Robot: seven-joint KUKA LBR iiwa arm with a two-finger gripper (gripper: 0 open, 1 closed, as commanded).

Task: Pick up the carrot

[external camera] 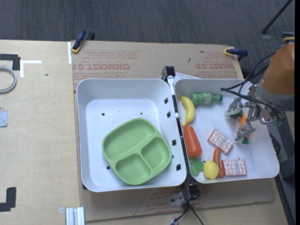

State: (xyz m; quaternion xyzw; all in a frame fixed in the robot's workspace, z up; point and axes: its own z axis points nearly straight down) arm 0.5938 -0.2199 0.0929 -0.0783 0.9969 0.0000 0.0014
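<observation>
Carrot (192, 141): lying flat in the bin on the view's right (255, 156), hard against the dividing wall shared with the other bin (122, 97). Long axis roughly parallel to that wall, orange body toward the far side, green leafy end toward the near side.

Tool (240, 122): hanging over the same bin, nearer its outer side, well apart from the carrot. Cannot tell whether released or clenched; a small orange patch close by it, too small to identify. No grasp on the carrot.

From the tool, carrot off toward the view's left and slightly nearer the camera, across the bin floor. Judged need: a sideways travel over the small patterned box (220, 141) lying between, then a descent with the closing direction set across the carrot's width.

Tight on the wall side: little or no gap between carrot and wall, so poor room there. Crowded at both ends too: banana (188, 109) just beyond the far end, with a green bottle (205, 98) beside it; lemon (211, 170), a slim red piece (217, 156) and a second patterned box (233, 167) near the leafy end. Most open room on the carrot's inner flank, toward the bin's middle. Risk of striking the wall, or of nudging the banana.
</observation>
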